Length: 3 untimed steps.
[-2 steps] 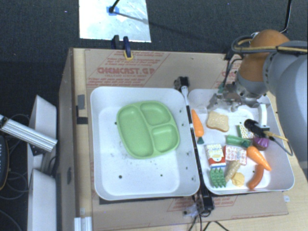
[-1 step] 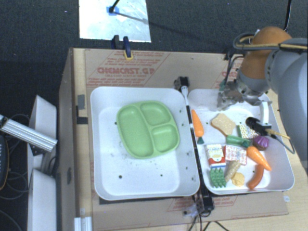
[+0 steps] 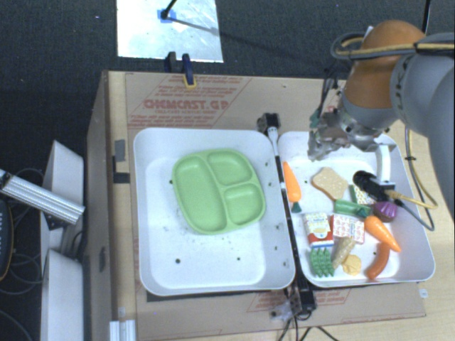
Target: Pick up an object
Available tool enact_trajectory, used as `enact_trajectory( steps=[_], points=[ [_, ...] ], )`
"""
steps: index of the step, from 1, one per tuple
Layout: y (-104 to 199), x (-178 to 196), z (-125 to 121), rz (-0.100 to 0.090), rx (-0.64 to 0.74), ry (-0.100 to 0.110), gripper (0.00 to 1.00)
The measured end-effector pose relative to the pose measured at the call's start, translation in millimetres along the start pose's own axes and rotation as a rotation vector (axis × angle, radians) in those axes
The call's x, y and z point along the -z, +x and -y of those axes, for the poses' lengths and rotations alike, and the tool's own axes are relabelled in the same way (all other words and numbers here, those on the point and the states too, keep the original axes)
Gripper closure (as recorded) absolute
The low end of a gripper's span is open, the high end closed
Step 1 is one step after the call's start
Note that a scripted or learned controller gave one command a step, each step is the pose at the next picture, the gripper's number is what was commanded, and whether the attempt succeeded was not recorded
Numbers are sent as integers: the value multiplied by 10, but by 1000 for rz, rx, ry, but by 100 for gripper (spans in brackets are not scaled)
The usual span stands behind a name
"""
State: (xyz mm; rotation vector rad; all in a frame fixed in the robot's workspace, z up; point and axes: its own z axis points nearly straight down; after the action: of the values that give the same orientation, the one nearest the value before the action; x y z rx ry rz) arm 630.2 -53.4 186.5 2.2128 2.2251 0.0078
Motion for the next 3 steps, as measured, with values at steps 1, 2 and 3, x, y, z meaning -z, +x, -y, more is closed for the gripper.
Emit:
enact_trajectory(
  steps=[1, 2, 3],
  points=[
    [587, 214, 61, -1, 0, 4, 100],
    [575, 211, 63, 0, -2, 4, 0],
    [-304, -21, -227, 4, -5, 4, 0]
  ],
)
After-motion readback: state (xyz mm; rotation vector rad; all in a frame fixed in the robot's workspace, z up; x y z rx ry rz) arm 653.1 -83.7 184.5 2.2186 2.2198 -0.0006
